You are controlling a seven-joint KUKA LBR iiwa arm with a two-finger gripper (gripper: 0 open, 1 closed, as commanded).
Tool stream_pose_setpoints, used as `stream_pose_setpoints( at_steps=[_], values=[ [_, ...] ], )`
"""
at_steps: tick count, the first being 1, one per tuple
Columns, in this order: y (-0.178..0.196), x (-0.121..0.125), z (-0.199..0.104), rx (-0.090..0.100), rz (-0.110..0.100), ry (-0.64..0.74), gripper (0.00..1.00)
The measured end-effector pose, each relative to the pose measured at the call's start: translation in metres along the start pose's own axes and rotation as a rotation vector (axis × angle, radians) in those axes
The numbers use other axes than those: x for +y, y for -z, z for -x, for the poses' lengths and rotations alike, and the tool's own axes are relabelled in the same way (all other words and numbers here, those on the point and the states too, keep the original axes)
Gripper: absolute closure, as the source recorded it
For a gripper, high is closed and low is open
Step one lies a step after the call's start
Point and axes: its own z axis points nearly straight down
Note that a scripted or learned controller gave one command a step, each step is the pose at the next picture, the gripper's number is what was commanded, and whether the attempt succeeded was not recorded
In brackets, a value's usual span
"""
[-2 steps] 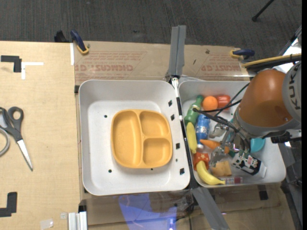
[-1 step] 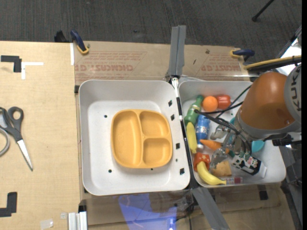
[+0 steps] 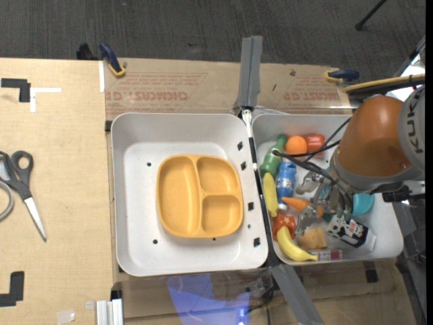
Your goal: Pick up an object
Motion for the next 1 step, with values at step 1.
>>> stream_pose_setpoints(
  at_steps=[1],
  values=[
    [0.0051,-0.0106,0.1017,0.002,-0.003,-0.210,0.00]
  ],
)
